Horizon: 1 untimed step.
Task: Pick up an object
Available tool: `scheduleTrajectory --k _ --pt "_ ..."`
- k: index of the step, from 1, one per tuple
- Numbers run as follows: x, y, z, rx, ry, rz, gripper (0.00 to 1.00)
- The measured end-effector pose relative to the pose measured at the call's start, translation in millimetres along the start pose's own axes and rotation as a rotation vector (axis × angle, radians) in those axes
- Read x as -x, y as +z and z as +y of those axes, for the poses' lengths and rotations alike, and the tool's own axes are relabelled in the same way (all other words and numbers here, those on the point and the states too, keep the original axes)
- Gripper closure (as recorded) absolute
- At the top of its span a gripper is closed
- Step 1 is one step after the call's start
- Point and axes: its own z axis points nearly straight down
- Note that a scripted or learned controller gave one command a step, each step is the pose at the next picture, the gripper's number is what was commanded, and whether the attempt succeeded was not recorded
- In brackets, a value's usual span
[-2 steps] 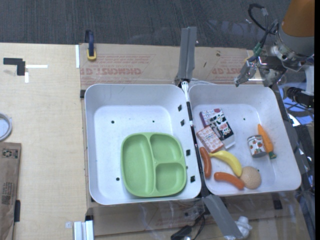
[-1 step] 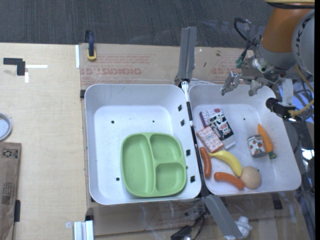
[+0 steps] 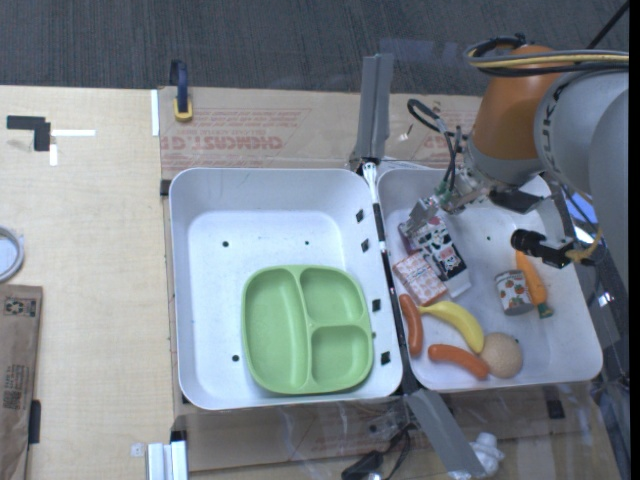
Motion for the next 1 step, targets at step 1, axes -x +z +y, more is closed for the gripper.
scheduleTrajectory --k 1 --pt "2.4 -10.5 0.6 0.004 0.005 -0.003 1.0"
